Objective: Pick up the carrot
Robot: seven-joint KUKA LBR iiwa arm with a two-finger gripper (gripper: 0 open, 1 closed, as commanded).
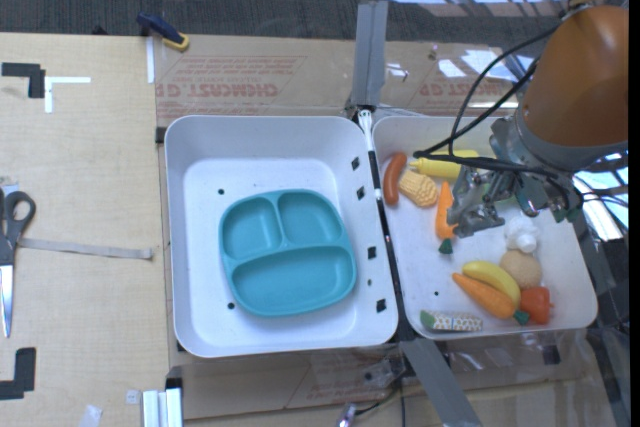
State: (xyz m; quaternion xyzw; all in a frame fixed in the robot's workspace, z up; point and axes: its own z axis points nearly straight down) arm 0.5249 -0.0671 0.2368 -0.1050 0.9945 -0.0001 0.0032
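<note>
While near corn (420, 187), carrot (444, 215) in bin (578, 287).

The gripper (478, 205) sits low in the right bin (580, 260) under a tangle of cables and the arm's orange band (585, 75), so its fingers are too cluttered to make out, and the band itself runs off the right edge. A carrot (444, 212) stands partly hidden behind the gripper's metalwork, and whether the two touch cannot be told. The scissors (10, 235) at the left are cut off by the edge, and the small speckled item (452, 322) at the bin's front rim is too small to identify.
</note>
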